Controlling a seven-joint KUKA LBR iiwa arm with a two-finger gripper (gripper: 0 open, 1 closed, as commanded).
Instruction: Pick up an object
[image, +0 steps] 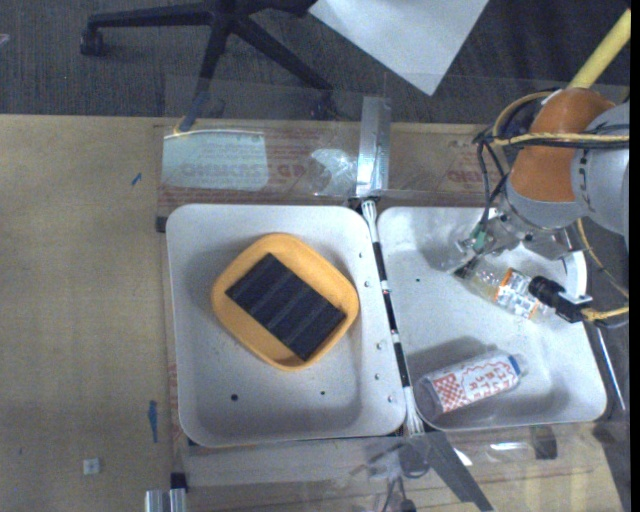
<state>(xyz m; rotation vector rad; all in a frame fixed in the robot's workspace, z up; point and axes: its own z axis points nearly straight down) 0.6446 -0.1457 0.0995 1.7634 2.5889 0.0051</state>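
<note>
Wooden desk (70, 300) under two shallow white bins side by side, with chair legs on dark carpet beyond. Reaches in from the right, grey arm with orange band, end effector (478, 248) low in the right bin (590, 400), near its far edge. Cannot tell its state, open or closed: too small and cluttered at the tip to read. Nothing plainly gripped.

Just beside the end effector, toward the near right: a small clear bottle (515, 290) with a dark cap and printed label, lying flat, long axis running from the tip away to the right and slightly nearer. Looks close to touching at its clear end, though contact cannot be confirmed. Probably the nearest target; slick, rounded plastic, likely to roll or slip if pinched along its length rather than across.

Farther toward the near side, well apart: a tube (470, 382) with a red-and-white pattern and pale cap, lying roughly crosswise.

Away to the left, in the other bin (190, 400): an orange rounded-square pad (240, 270) with a dark ribbed top, broad and flat, hard to span.
</note>
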